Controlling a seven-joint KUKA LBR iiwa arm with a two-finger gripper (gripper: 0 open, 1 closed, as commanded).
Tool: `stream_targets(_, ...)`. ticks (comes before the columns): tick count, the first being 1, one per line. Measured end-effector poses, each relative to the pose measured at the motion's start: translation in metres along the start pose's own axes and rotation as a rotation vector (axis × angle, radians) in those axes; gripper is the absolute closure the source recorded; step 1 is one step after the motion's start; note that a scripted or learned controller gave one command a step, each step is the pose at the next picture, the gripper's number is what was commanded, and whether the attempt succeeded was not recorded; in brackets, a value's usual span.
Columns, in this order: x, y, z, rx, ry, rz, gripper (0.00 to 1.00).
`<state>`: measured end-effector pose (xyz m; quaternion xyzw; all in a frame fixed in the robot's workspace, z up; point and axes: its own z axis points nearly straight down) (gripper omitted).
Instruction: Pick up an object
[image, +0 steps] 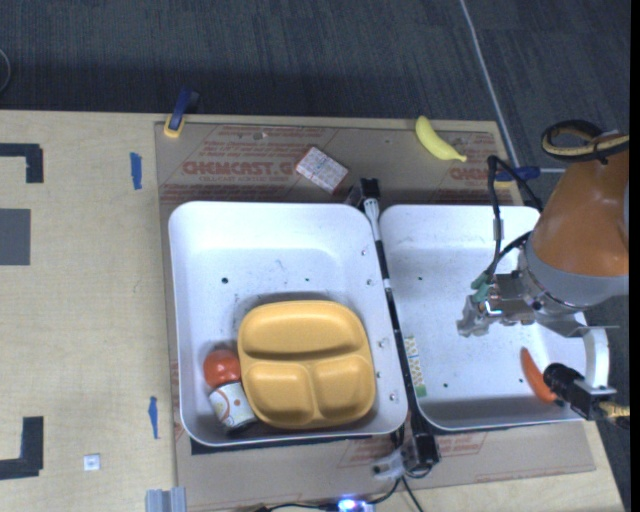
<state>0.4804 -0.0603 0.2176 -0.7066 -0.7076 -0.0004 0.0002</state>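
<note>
My gripper (478, 312) hangs low over the right bin (440, 240), near its middle, with the grey and orange arm behind it to the right. A small orange carrot-shaped object (534, 374) lies on the bin floor to the gripper's lower right, apart from it. In the left bin (270, 235) a yellow divided tray (303, 362) fills the near half. A red-orange ball (221, 367) and a small white and orange can (230, 404) sit against the tray's left side.
A yellow banana (438, 140) and a small patterned card (320, 168) lie on the cardboard behind the bins. A blue clamp (180, 110) grips the board's back left corner. A black rail (385, 290) with cables runs between the bins.
</note>
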Motion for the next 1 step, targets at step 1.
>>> stream_targets(1,0.0,0.0016,-0.0104,-0.004,-0.001,-0.001,1.0)
